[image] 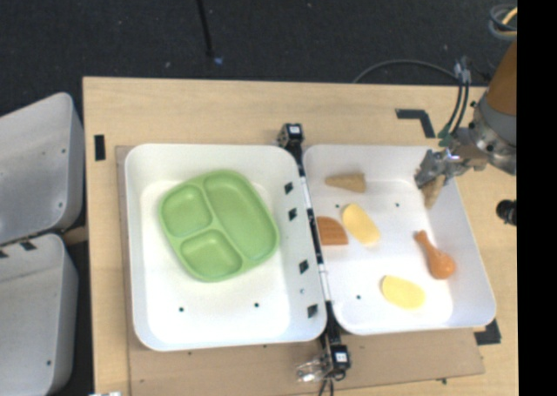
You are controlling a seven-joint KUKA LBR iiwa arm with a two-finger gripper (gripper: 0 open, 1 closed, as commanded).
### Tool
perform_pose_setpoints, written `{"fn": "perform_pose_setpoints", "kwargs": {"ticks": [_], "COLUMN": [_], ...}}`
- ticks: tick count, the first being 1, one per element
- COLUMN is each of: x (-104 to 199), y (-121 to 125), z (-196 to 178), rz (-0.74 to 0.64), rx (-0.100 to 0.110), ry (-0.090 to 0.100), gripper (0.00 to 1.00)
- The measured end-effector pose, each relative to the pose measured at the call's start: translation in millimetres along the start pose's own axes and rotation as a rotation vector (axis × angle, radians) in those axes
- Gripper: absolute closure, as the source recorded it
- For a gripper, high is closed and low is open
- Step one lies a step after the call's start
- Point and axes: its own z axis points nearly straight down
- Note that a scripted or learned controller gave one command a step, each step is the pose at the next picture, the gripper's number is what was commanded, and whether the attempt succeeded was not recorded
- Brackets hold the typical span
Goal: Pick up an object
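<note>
The right bin [452, 316] holds several toy food pieces: a tan wedge [346, 182] at the back, a yellow oblong piece [360, 224], a brown-orange piece [331, 231] against the bin's left wall, a yellow oval [402, 291] near the front, and an orange drumstick [434, 255] on the right. My gripper [432, 173] hangs over the back right corner of this bin, above and right of the drumstick, with nothing seen between its fingers.
The left bin [139, 316] holds a green three-compartment plate [218, 224]. A row of black clips runs down the divider [306, 238] between the bins. Cables [409, 68] trail across the bench behind the right bin.
</note>
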Motion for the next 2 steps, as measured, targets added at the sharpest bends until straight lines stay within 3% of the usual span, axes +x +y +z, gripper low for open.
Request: {"fn": "perform_pose_setpoints", "kwargs": {"ticks": [1, 2], "x": [-0.7, 53.6], "y": [1.1, -1.5], "z": [-10.0, -17.6], "rz": [0.0, -0.004], "rx": [0.005, 0.006], "ry": [0.002, 0.004], "gripper": [1.0, 1.0]}}
